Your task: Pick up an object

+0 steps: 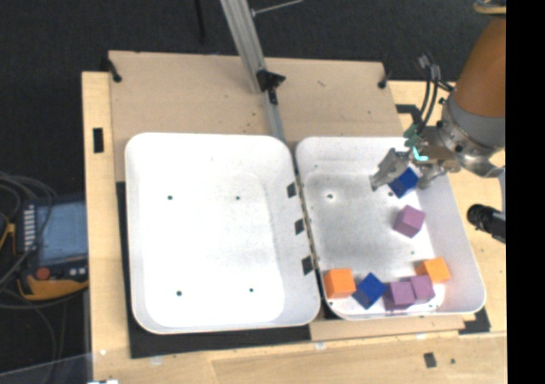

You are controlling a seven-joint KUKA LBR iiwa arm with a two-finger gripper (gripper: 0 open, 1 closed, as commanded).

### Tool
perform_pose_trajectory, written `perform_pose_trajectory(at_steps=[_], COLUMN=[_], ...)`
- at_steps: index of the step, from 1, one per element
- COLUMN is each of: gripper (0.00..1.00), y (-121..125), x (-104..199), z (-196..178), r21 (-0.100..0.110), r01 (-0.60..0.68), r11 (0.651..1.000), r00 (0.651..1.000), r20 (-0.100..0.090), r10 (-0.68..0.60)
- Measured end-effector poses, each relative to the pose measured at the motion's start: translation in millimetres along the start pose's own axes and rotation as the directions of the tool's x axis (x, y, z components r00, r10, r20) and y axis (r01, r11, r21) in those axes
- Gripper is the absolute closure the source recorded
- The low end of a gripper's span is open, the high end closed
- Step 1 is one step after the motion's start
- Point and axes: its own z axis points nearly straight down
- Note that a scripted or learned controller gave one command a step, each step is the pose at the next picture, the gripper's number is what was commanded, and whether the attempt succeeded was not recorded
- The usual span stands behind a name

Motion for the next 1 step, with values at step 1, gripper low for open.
perform_pose_trajectory(at_steps=[1], gripper=[0.0], y=[0.6], x=[0.0], z=[-1.9], r21=[-0.005], r01=[-0.002], r11=[1.0], r00=[1.0], r20=[0.0], r10=[0.002])
